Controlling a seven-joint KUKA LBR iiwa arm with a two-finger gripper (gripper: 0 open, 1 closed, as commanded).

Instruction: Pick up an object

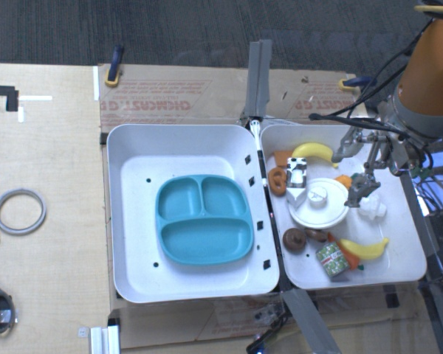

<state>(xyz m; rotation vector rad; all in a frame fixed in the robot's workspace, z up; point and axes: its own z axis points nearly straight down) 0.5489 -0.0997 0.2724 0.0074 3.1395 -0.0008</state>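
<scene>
White plastic forms both bins on the worktop. In the left bin (125, 212) lies a teal divided plate (204, 219), flat and centred. The right bin (406, 268) holds the clutter: a white round lid (319, 201) in the middle, a yellow banana (313, 152) toward the upper edge, a second banana (363, 248) toward the lower right, a brown doughnut (294, 240) at lower left, and an orange pretzel-like piece (277, 181) at left. The end effector (360, 169) hangs over the upper right of this bin, its two fingers spread with nothing between them. One fingertip (356, 192) sits just right of the lid; the upper banana lies just left of the other finger.
</scene>
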